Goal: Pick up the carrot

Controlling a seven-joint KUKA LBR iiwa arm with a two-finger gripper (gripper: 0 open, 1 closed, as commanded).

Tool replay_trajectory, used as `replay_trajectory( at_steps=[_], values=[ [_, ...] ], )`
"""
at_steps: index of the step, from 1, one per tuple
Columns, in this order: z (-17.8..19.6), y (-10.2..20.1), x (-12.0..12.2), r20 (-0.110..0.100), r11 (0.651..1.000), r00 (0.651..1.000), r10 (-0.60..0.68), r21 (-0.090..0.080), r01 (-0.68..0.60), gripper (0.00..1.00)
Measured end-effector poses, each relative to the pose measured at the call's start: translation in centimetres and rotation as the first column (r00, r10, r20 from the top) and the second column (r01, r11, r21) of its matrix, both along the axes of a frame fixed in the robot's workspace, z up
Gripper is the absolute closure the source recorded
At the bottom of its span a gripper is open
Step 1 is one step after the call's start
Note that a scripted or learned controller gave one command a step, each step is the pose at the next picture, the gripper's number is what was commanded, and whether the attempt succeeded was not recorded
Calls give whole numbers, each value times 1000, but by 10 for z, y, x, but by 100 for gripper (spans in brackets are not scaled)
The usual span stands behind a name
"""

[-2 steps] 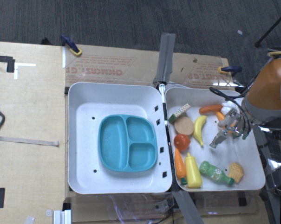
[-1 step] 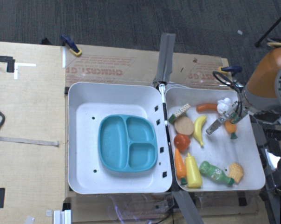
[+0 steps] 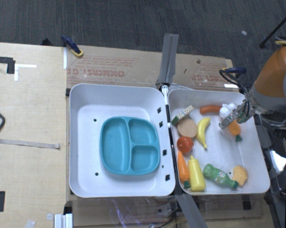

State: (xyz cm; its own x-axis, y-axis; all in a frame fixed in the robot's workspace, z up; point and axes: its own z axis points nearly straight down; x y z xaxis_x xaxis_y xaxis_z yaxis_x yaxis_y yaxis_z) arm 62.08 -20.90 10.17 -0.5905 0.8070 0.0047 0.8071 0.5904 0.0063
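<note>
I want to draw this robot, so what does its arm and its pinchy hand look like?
The arm comes in from the right. It is rounded, with a big orange band and smooth grey parts below it. At its end sits the gripper, a small pale grey and white piece with thin metal-coloured fingers. Dark cables run beside the arm near the right bin.

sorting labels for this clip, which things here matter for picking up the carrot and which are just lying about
For the job:
carrot, at the right bin's left wall
claw, over an orange piece in the right bin

Lying about:
banana
tomato
yellow bottle
green bottle
corn
sausage
blue plate
</note>
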Motion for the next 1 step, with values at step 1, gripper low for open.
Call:
replay_trajectory(
  at_steps=[1],
  values=[
    [53,62,3,2,944,944,331,-11,-331,100]
  ],
)
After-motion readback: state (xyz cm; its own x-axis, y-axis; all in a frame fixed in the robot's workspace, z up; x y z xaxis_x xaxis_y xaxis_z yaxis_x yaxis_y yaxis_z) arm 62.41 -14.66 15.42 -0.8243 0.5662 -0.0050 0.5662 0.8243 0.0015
